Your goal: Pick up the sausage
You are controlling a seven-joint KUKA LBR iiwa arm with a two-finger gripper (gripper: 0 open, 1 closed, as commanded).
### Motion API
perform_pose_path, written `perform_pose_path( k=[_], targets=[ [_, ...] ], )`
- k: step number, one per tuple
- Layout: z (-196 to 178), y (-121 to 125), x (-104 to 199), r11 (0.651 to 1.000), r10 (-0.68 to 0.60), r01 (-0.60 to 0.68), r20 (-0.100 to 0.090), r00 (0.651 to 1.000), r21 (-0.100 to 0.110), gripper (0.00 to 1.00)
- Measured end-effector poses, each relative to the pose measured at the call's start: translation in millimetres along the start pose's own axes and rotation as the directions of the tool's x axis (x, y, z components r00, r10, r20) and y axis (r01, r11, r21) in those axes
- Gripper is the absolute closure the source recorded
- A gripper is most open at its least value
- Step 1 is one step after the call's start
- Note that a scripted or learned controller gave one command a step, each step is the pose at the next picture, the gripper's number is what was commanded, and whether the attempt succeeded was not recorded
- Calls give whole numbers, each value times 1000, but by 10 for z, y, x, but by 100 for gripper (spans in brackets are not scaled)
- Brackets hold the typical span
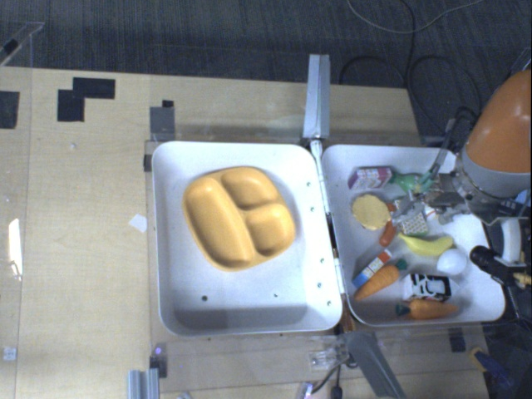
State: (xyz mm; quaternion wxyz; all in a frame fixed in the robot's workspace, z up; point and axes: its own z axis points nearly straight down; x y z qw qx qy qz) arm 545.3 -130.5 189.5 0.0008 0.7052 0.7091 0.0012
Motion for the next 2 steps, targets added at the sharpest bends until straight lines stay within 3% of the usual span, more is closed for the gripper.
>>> perform_pose_path(
  k=[1, 2],
  targets=[
    [-113, 21, 13, 1000, -3, 3, 0, 1000, -6, 100],
    [-113, 21, 13, 1000, -3, 3, 0, 1000, -5, 0]
  ],
)
